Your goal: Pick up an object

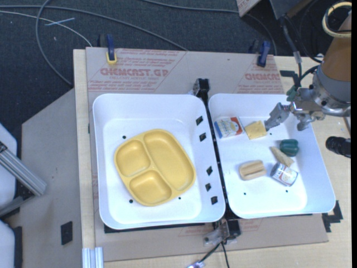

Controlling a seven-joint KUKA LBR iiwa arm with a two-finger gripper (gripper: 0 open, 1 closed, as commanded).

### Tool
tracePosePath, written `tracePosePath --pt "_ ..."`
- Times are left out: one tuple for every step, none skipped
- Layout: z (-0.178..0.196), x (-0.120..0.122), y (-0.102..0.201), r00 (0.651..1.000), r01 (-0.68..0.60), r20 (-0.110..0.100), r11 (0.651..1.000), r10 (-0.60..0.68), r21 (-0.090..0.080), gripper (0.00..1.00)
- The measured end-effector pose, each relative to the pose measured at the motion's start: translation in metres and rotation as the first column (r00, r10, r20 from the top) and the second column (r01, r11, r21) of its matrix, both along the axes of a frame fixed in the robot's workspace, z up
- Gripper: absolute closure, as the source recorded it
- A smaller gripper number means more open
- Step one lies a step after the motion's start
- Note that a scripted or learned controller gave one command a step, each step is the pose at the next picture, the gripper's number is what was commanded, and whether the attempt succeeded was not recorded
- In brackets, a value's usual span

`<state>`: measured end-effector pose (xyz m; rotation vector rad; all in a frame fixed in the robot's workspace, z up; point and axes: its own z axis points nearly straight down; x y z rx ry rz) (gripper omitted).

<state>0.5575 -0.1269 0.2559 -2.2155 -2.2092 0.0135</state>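
While the pincer point(284, 115) hangs over the right bin point(312, 202), its fingers spread and gripping nothing, a yellow block point(255, 130) lies just beside its near fingertip.
Around it rest a small carton point(227, 127), tan block point(251, 169), green piece point(289, 146) and can point(284, 175) (the left bin point(106, 121) carries a yellow divided tray point(154, 166)).

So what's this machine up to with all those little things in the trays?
A robot arm reaches in from the right, its gripper hovering over the right bin, close to a yellow block. It holds nothing yet. Also in that bin lie a small blue-and-white carton, a tan block, a green object and a small can. The left bin holds a yellow divided plate.
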Motion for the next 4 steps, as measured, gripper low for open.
tracePosePath --pt "0.008 0.002 0.001 1.0 -0.003 0.014 1.0 0.003 -0.002 0.0" --pt "-0.049 0.01 0.002 1.0 -0.003 0.013 1.0 0.003 -0.002 0.0" --pt "-0.089 0.015 0.001 1.0 -0.002 0.013 1.0 0.002 -0.002 0.0" --pt "-0.148 0.013 0.007 1.0 -0.003 0.012 1.0 0.003 -0.001 0.0"
